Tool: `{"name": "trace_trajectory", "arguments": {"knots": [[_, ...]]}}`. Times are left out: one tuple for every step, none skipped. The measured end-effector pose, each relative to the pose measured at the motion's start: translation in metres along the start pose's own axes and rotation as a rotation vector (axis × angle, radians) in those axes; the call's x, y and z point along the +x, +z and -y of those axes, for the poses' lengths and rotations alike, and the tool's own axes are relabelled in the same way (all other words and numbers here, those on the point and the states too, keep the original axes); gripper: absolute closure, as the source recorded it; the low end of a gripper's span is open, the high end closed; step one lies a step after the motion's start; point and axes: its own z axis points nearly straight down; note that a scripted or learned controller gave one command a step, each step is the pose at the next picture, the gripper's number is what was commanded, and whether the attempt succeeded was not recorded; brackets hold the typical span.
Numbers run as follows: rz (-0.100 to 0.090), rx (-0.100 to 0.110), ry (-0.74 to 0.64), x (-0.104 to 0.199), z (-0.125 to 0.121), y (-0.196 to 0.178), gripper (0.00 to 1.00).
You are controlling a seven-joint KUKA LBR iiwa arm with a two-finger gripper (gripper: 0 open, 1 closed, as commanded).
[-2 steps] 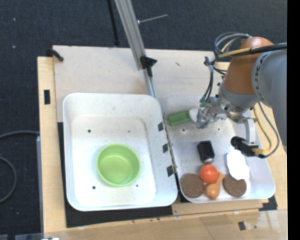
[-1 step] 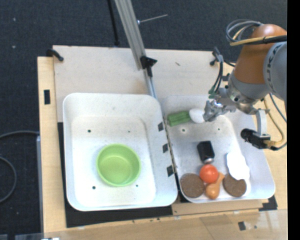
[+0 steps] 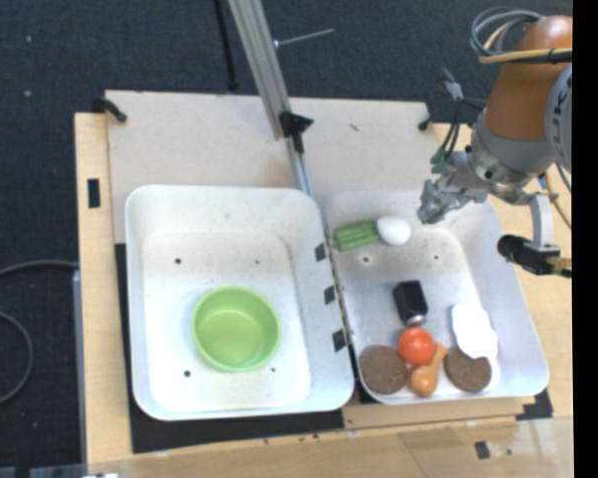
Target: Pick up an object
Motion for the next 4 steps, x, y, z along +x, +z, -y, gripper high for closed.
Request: {"name": "trace_trajectory", "arguments": {"knots": [[0.001,0.000,0.000,-0.009,-0.002,-0.048,1.00],[-0.002,0.006,-0.005,0.041,0.014,-0.050,1.00],[-0.003,0.006,-0.006,0.096,0.025,-0.051,1.00],[-0.003,0.006,-0.005,0.151,0.027,-0.043,1.00]]}}
